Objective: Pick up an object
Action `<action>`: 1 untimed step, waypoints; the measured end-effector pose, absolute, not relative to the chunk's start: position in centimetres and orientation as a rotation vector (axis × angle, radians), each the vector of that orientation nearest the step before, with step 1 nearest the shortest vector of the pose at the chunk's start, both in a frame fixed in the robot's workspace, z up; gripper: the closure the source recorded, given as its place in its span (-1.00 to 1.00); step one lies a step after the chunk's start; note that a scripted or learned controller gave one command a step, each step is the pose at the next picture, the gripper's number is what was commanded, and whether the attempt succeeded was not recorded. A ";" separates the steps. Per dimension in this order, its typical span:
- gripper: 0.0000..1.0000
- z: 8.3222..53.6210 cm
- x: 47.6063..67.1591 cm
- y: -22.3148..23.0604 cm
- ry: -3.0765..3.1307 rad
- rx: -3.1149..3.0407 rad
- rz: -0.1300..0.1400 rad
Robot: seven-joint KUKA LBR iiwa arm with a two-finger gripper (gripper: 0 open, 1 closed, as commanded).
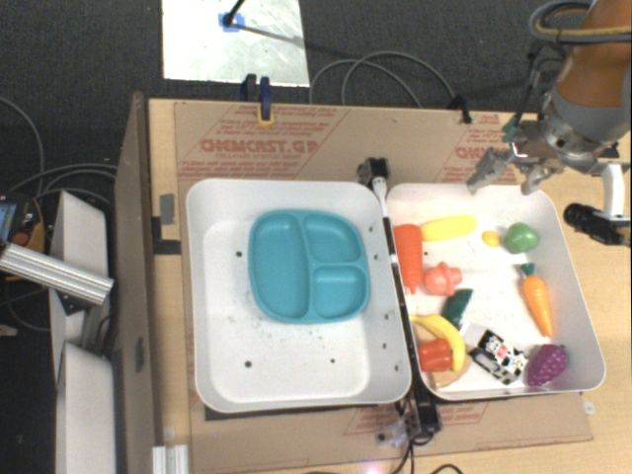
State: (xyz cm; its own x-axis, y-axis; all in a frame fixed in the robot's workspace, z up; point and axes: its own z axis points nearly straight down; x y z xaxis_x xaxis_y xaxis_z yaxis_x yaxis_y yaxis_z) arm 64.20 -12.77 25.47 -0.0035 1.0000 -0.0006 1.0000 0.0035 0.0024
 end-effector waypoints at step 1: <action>-1.00 11.0 58.4 -9.8 2.215 2.220 0.001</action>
